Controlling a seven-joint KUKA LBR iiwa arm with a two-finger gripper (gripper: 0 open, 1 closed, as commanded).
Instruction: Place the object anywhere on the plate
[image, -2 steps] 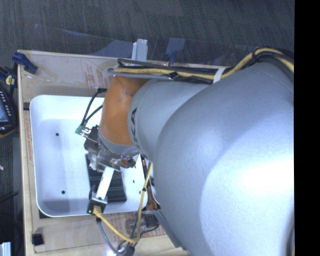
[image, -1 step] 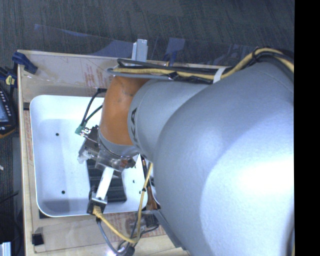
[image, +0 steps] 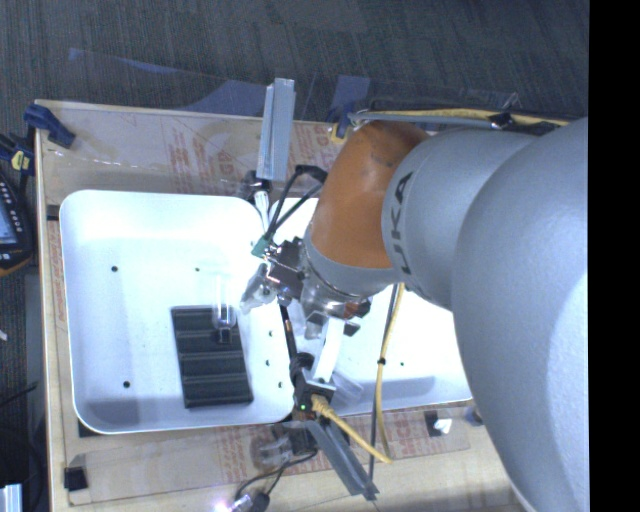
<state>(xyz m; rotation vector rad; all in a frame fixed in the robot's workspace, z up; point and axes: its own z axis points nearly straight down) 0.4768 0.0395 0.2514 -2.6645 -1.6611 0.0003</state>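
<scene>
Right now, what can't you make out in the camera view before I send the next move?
- Right bin: mostly covered by the arm.
- Gripper: small and pale over the dark ridged plate in the left bin; open or shut, holding anything, unclear.
- Object to place: cannot identify one.

Readable marking: the letters "UKA", part of a maker's name, in dark print on the grey arm (image: 480, 250) just beside its orange band (image: 365, 195); red print on the bench (image: 150, 135) is too faint to read.

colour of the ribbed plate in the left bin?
Black plate, seen clearly in the camera view.
</scene>
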